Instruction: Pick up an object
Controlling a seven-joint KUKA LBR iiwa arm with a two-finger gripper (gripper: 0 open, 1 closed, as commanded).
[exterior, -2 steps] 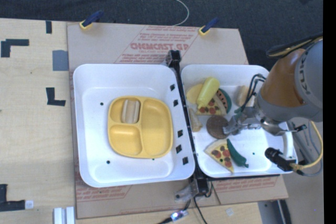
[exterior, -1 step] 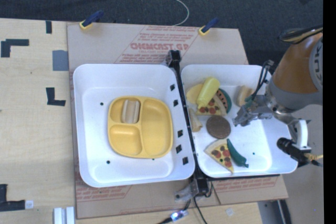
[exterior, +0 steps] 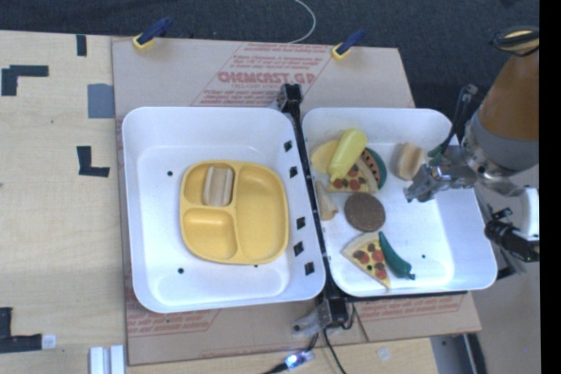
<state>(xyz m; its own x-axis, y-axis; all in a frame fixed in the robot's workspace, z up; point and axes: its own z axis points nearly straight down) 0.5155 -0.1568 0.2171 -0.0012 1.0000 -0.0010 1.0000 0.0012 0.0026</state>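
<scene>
The right bin point(exterior: 456, 263) holds toy food: a yellow bottle-shaped piece point(exterior: 348, 152), a pizza slice point(exterior: 357, 178) on a green disc, a brown round patty point(exterior: 364, 211), a second pizza slice point(exterior: 368, 257) with a green pepper point(exterior: 396, 257) against it, and a tan bread piece point(exterior: 408, 159). My gripper point(exterior: 424, 186) hangs over the right part of this bin, just below and right of the bread piece. Nothing shows between its fingers.
The left bin point(exterior: 145, 188) carries a yellow sectioned plate point(exterior: 254, 215) with a tan piece point(exterior: 217, 184) in its upper-left compartment. A black divider point(exterior: 302, 179) runs between the bins. Cardboard lies under both bins, and a white cable curls behind them.
</scene>
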